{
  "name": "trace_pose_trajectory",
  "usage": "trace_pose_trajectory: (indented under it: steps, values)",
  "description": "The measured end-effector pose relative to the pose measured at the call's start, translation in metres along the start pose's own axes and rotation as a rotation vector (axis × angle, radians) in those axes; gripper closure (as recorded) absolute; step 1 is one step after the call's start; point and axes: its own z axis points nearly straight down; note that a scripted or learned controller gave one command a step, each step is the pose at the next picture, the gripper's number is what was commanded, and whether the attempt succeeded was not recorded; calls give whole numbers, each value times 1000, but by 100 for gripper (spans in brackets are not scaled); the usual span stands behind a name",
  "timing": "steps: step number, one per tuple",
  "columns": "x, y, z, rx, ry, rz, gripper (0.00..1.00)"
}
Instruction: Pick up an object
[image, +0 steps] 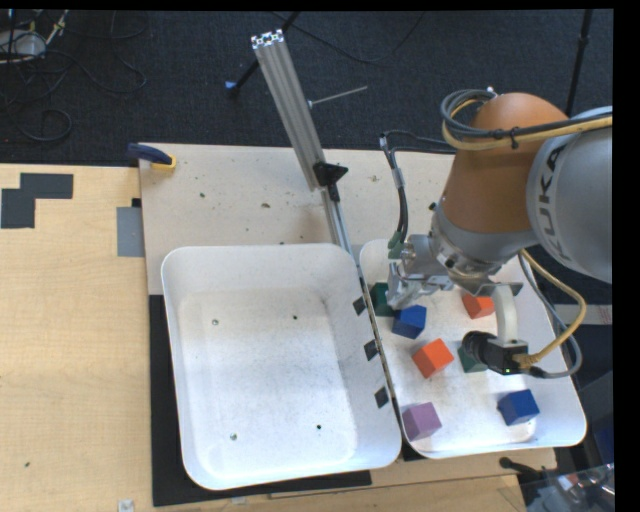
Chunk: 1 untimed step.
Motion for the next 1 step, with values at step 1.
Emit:
trace_pose_trajectory:
  steps: [1]
  values:
    - [57, -4, 18, 2, 0, -1, 100]
